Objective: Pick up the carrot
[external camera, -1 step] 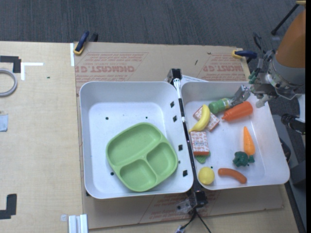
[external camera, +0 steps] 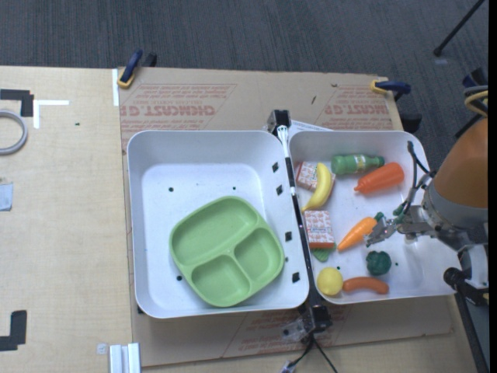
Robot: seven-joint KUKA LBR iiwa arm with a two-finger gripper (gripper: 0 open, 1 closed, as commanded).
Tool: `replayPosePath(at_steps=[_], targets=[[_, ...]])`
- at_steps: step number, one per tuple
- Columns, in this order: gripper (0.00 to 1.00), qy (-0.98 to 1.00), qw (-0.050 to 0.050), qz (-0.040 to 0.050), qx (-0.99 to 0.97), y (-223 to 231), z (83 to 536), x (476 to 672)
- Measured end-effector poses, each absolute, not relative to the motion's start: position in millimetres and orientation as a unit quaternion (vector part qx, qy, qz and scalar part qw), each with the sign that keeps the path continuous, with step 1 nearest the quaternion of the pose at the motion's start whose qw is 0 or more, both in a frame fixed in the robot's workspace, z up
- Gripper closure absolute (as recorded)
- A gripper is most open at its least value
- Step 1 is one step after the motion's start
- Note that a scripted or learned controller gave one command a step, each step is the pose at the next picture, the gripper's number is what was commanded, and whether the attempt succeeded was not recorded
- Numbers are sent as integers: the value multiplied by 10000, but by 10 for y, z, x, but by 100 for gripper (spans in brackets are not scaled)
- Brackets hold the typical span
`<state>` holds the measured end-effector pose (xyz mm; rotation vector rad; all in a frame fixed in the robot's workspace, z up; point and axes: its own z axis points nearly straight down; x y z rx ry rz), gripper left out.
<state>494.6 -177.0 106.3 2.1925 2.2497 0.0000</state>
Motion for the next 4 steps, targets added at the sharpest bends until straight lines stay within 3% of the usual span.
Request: replayPosePath(at_steps=[1, 2, 3, 4], targets=[[0, 8191, 5, 1, 5737, -1239, 924, 5624], [0, 7896, 4, -2, 6136, -483, 1921, 6068], [0, 8172, -2, -2, 5763, -976, 920, 5748], [100, 8164, 5, -2, 5775, -982, 1018, 5754]])
